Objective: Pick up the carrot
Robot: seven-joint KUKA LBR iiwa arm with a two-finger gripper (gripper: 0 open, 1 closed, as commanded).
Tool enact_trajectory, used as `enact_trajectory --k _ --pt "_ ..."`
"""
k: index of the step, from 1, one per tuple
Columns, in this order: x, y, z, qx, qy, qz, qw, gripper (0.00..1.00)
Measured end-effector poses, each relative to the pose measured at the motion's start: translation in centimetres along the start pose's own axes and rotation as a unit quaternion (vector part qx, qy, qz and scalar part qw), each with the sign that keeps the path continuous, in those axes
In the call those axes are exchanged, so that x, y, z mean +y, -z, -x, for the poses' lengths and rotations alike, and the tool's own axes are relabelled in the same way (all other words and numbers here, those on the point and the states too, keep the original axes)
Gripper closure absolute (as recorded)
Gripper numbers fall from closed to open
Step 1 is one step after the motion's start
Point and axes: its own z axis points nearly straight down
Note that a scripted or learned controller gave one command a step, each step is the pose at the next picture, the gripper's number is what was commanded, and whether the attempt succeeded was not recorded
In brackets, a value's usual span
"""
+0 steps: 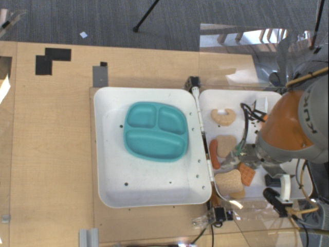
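Wooden worktop (pixel 51 153) carries two shallow white bins side by side. Arm (pixel 293 122), grey with an orange band, enters from the right and is bent down over the right bin (pixel 267 98), wrist low above its middle. End effector (pixel 241 156) sits among the food pieces; finger opening cannot be told from this angle, and no item is visibly between the fingers. Left bin (pixel 149 194) holds a teal three-compartment plate (pixel 154 130), lying flat near its centre. Right bin holds a curved pastry piece (pixel 223 117) toward the far end, a brown slice (pixel 225 145) below it, a tan bread chunk (pixel 230 183) at the near end, a small orange waffle-like piece (pixel 247 175) just beside the end effector, and the carrot (pixel 214 154), lying lengthwise along the bin's left wall.
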Motion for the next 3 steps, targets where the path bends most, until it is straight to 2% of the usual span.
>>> enact_trajectory --k 1,2,3 --pt "0.5 1.2 -0.2 0.0 0.002 0.006 1.0 1.0" --pt "-0.2 9.7 -6.7 0.001 -0.127 -0.002 0.9918 1.0" --pt "-0.6 9.6 -15.1 0.002 -0.049 -0.005 0.9988 1.0"
